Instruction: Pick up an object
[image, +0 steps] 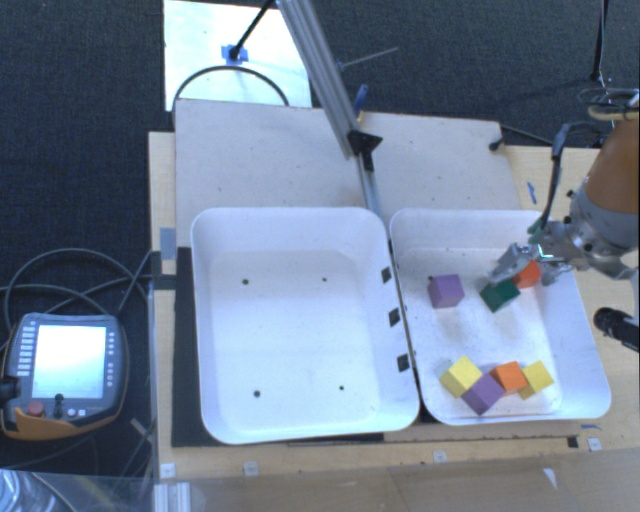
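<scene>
My gripper (517, 264) hangs over the upper right part of the right bin (575, 330), reaching in from the right. A dark green block (499, 295) lies tilted just below and left of it, touching or nearly touching the gripper's tip. A red-orange block (529, 275) sits right beside the gripper, partly hidden by it; whether it is held I cannot tell. A purple cube (446, 290) rests further left on the bin floor, apart from the gripper.
Near the right bin's front edge lie a yellow cube (462, 376), a purple cube (483, 393), an orange cube (510, 376) and a second yellow cube (537, 378). The left bin (215, 320) stands alongside. A slanted metal pole (330, 80) crosses the back.
</scene>
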